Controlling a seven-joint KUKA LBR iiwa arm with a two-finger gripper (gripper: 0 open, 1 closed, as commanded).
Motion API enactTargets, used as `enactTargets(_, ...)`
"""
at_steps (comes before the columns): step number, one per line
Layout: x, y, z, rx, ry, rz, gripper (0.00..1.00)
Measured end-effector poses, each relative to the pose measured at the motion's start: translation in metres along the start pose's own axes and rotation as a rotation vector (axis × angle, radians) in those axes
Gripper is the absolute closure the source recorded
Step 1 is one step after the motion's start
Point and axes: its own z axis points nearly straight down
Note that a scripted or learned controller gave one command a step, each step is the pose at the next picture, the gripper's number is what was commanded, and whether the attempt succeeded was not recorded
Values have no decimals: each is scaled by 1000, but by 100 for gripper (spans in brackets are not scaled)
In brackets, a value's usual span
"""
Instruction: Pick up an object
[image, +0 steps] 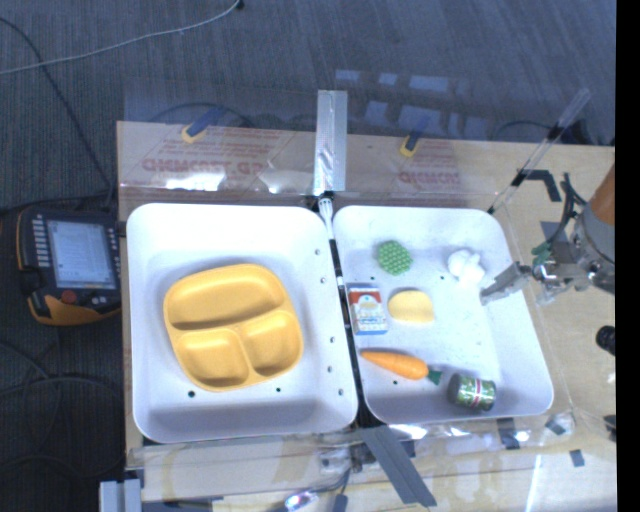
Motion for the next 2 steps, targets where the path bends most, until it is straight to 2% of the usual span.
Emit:
enactTargets(1, 2, 1, -8, 0, 2, -4, 100)
enactTargets(2, -5, 51, -55, 0, -6, -232, 100)
